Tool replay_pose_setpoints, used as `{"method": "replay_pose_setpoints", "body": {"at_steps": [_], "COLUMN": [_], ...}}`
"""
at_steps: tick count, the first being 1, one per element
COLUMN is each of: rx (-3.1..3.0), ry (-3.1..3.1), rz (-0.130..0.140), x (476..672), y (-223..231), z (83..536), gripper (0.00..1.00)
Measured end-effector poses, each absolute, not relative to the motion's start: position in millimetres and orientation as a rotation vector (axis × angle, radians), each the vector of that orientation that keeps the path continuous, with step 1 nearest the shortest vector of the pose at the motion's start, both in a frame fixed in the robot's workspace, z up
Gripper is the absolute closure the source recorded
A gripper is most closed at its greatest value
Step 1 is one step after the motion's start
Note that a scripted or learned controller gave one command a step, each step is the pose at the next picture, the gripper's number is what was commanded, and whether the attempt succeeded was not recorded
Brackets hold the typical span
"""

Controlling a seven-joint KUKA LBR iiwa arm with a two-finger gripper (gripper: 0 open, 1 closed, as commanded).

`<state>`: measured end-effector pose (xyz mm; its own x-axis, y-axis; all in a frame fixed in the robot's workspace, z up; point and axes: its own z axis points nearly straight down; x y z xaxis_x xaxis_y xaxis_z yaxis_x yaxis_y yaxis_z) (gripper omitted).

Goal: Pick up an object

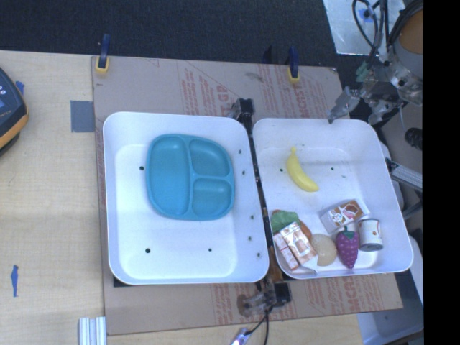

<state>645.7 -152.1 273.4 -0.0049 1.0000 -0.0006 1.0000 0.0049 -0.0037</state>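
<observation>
The gripper hangs above the far right corner of the right bin, just past its rim, and nothing sits between its fingers; from this angle I cannot tell whether they are spread or pressed together. The grey arm rises behind it toward the upper right, wrapped in cables, with the orange band showing at the edge of the view.

Nearest to the gripper inside the right bin lies a yellow banana, alone on the white floor in the far half, well apart from everything else. The other objects crowd the near edge of that bin: a small packet with a printed label, a little can on its side just beside it, a bunch of purple grapes touching both, a pale round item, a red-and-white striped box, and a green leafy piece at the left wall.

The left bin holds a blue divided plate with three compartments, set toward its far half. Both bins rest on a sheet of brown cardboard clamped to the wooden bench.
</observation>
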Motion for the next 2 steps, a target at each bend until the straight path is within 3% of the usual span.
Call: {"method": "replay_pose_setpoints", "body": {"at_steps": [1,2], "rx": [-2.211,-2.211], "ry": [-2.226,-2.228], "rz": [0.008,0.008], "x": [655.5,641.5], "y": [-125,-104], "z": [168,91], "gripper": [0.0,0.0]}}
